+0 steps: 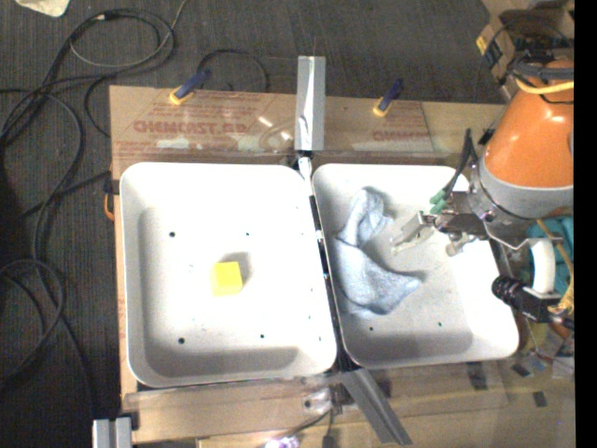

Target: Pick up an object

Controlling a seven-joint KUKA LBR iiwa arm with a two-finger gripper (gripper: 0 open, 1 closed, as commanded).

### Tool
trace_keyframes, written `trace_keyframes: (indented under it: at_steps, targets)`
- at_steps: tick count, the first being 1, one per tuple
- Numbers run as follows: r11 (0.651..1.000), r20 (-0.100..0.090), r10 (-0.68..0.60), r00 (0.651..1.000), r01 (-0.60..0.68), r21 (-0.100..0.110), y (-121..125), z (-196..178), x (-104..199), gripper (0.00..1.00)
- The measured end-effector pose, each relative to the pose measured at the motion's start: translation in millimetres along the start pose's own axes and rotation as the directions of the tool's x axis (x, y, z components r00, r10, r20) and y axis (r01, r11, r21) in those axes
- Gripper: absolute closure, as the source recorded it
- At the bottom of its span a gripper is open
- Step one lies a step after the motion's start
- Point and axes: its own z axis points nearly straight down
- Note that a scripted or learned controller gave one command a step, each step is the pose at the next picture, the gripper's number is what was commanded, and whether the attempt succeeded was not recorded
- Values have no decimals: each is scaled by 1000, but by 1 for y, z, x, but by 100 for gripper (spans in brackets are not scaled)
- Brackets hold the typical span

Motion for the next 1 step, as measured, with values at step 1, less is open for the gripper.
trace_keyframes:
  at_steps: [1]
  targets:
    - [994,-1,109,994,-109,-8,-15,163,-3,0]
